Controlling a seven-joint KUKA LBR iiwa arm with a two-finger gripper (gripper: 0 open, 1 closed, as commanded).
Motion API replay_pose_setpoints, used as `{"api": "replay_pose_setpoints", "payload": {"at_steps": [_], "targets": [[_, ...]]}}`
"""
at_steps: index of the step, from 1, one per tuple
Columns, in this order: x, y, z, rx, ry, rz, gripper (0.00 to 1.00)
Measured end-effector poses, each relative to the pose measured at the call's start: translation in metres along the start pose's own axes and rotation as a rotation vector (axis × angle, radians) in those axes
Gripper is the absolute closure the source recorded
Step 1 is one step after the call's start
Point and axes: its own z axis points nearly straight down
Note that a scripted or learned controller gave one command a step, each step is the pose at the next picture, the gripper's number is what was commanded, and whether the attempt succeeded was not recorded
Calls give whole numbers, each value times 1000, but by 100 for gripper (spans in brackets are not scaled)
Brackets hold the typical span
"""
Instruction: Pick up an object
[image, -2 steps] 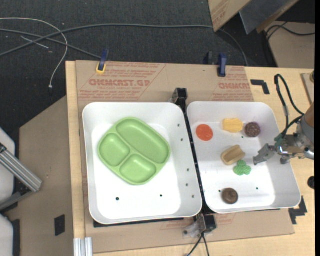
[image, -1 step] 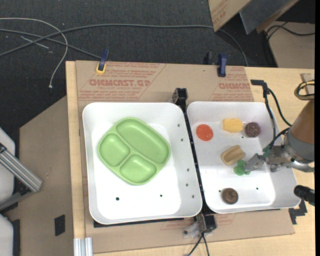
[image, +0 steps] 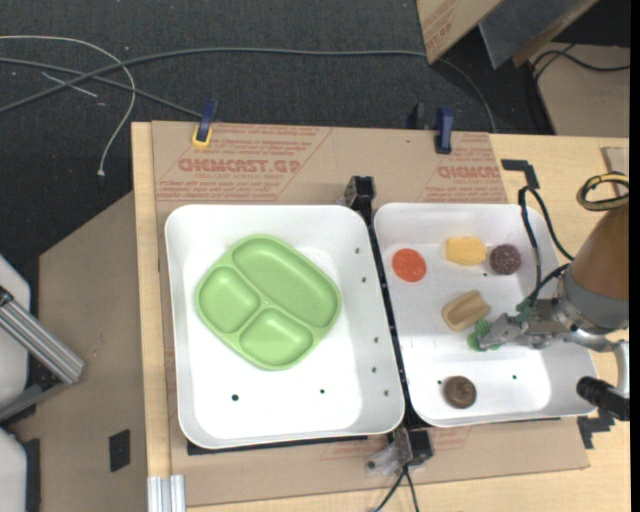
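Now, from above, my gripper (image: 487, 335) hangs low in the right bin (image: 430, 390), its green-tipped end just at four o'clock of the tan block (image: 465, 309); whether it is spread or pressed together, I cannot tell. An orange disc (image: 408, 265) sits at ten o'clock of me, a yellow piece (image: 465, 250) at twelve, a purple ball (image: 505, 260) at one, a brown puck (image: 459, 391) at seven. The left bin (image: 200, 400) bears a green tray (image: 267, 301).

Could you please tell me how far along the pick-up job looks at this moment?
Done: the gripper has reached into the right bin, its green-tipped end low beside the tan block. In hand: nothing visibly between its fingers. Left: grasping and lifting; the orange disc, yellow piece and both brown round pieces lie on the bin floor.
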Motion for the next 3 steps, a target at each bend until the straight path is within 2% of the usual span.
{"api": "replay_pose_setpoints", "payload": {"at_steps": [1,3], "targets": [[0,2,-13,-6,0,-1,100],[2,4,-110,-7,-4,-2,100]]}}
